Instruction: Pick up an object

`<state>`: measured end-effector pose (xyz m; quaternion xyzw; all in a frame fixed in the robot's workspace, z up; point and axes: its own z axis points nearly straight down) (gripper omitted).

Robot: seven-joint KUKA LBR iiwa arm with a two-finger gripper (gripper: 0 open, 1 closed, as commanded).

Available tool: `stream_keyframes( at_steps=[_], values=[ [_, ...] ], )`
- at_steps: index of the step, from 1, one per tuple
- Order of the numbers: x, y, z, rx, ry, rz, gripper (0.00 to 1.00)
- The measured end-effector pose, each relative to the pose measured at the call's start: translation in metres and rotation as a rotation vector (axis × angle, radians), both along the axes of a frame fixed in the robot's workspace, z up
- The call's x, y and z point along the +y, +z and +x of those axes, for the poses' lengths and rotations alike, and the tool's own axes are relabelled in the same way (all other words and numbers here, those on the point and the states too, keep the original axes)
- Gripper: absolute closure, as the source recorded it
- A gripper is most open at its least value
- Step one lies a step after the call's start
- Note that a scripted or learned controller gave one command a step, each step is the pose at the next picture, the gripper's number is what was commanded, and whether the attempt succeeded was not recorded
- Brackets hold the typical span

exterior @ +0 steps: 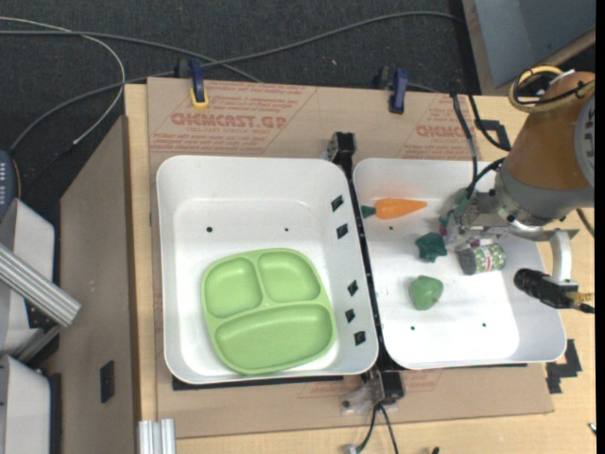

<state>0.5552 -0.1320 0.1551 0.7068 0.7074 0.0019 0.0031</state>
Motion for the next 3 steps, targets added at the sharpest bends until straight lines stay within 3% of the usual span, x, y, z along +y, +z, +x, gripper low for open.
stream_keyframes(
  at_steps=[2,3],
  values=[
    [0.002,0.123,0.0,-0.002,0.001,0.0,1.0],
    [0.059,0.119,0.005,0.007,0.006,0.004,1.0]
  ],
)
